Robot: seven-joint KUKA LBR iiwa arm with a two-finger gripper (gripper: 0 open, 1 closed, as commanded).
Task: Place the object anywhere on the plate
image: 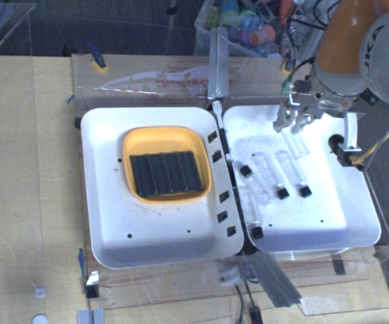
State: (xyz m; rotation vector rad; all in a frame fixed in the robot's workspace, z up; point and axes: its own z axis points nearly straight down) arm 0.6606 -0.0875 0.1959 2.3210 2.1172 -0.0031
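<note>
- Camera view: yellow plate in left bin, carrying a dark ribbed block.
- In right bin: clear tubes with black caps, lying loose.
- Above them, claw at that bin's far edge; grip state impossible to tell.

Two white bins: left bin, right bin. One yellow plate in the left bin, with one dark ribbed block on it. Three clear tubes with black caps in my right bin. One small black piece near them. One gripper, mine. One tub of coloured toys far back.
</note>
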